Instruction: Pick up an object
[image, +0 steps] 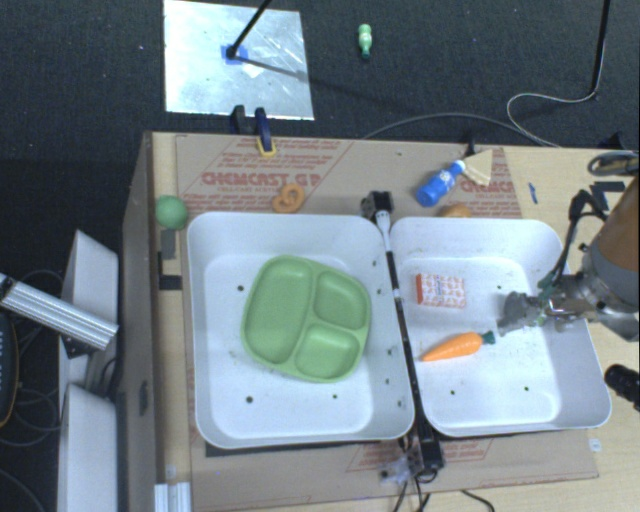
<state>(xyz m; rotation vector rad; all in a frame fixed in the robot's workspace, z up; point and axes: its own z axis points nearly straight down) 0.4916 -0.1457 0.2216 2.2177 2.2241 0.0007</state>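
Claw (512, 312) beside carrot (455, 346), mid-bin (580, 400).

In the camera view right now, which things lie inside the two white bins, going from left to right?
green divided plate → red-and-white packet → carrot → pincer. The packet and carrot overlap in left-right position; the packet starts slightly further left.

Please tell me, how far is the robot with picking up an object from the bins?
Done: the gripper is down in the right white bin, beside the leafy end of the orange toy carrot. In hand: nothing visibly; the carrot lies on the bin floor, as does the small red-and-white packet. Left: grasping and lifting one object. The green divided plastic plate sits in the left bin.
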